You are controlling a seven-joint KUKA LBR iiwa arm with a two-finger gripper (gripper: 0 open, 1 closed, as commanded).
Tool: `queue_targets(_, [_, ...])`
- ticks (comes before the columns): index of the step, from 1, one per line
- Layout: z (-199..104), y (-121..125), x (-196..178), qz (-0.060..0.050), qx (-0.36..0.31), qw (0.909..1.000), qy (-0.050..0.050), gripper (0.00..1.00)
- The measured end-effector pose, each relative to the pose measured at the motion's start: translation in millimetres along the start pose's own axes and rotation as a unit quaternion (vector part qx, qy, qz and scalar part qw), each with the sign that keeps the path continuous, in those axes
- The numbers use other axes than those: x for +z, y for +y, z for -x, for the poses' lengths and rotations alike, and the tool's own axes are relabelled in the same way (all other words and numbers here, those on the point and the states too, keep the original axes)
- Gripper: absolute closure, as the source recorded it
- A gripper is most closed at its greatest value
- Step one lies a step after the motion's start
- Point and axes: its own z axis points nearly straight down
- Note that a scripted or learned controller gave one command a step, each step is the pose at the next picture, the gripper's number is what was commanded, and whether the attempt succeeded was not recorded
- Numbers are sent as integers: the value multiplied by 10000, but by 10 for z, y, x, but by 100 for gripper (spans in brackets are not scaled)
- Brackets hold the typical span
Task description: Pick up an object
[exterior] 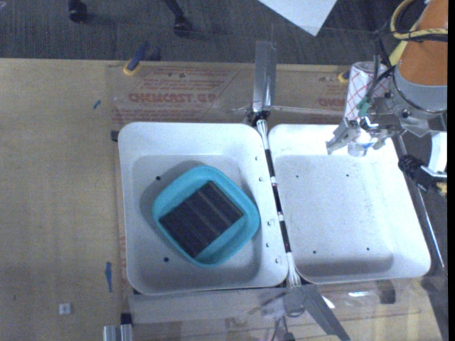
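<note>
Bench: pale wood bench (57,190) carrying two shallow white bins side by side, with dark carpet beyond its far edge.
My gripper: my gripper (350,142) hangs over the far rim of the right bin (341,219); its fingers look slightly parted, and I see nothing between them.
Contact: I cannot tell whether the tips touch the bin rim.
Object: the blue dish (206,215) with a dark ribbed insert lies well to my gripper's left and nearer the camera, on the floor of the left bin (135,155).
Edges: a metal divider (274,190) runs between the bins, left of my gripper.
Open room: white floor spreads just below my gripper.
</note>
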Motion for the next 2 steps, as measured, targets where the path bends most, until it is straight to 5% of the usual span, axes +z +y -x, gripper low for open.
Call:
queue_targets(1, [-1407,239,906,-32,123,9999,10,0])
queue_targets(2, [-1533,350,910,-14,1196,9928,6,0])
